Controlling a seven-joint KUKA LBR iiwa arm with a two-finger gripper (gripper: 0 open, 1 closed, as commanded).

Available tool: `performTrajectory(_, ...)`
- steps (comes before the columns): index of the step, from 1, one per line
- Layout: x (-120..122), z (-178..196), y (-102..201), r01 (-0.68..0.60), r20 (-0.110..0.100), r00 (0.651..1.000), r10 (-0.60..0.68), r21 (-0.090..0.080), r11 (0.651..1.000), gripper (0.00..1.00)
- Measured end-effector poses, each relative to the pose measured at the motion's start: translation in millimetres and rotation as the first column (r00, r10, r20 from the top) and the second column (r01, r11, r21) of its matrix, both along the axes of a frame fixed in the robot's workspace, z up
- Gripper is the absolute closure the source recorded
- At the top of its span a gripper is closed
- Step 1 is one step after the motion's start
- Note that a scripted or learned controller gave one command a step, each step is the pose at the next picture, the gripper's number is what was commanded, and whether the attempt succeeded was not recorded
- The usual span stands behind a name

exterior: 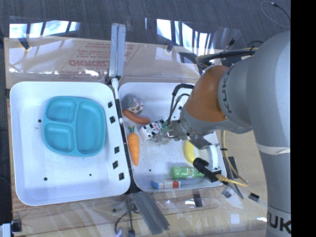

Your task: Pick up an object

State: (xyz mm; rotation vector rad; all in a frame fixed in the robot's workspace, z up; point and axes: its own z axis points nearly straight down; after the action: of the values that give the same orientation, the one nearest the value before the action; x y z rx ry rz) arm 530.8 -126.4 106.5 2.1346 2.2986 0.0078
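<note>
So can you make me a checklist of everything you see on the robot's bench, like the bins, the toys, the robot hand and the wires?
Surface: two white bins side by side, left bin and right bin, on a bench.
Job's things: in the right bin, a carrot, a sausage, a cow toy, a banana, a green bottle, a small box and a small can.
Clutter: a blue divided plate in the left bin.
Grippers: the gripper is low in the right bin beside the cow toy; I cannot tell if it holds anything.
Cables: black cables along the arm.
Surroundings: grey floor behind the bench.
</note>
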Motion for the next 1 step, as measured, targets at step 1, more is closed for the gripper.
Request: performTrajectory(1,-0.1,-0.2,0.1,0.0,0.0,1.0,0.0,0.0,1.0,0.0)
